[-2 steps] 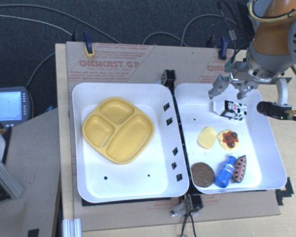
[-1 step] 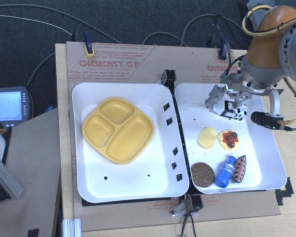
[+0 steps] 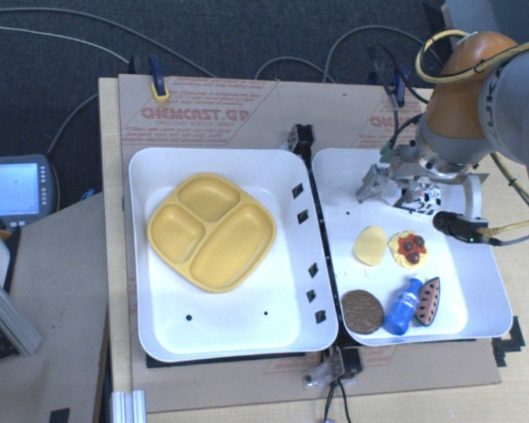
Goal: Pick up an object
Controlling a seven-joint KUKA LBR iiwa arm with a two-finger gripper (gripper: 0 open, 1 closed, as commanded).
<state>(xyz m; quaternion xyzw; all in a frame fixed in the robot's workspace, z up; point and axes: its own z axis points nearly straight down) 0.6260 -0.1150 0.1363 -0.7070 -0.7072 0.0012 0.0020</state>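
Tool (image 3: 394,192) hangs over the far part of the right bin (image 3: 476,280); you cannot tell whether it is released or clenched. A small black-and-white spotted piece (image 3: 428,201) sits just beside the tool on its right, partly hidden under the wrist.

Nearer in the same bin you have a pale yellow oval (image 3: 369,245) just beside a round yellow piece topped with red and black (image 3: 409,248). Along the near wall, packed close together: brown disc (image 3: 362,311), blue bottle (image 3: 404,307) lying tilted, red slice with dark seeds (image 3: 429,300).

The left bin (image 3: 238,324) holds a yellow divided plate (image 3: 212,232), well apart from the tool. Both bins rest side by side on the bench (image 3: 203,113).
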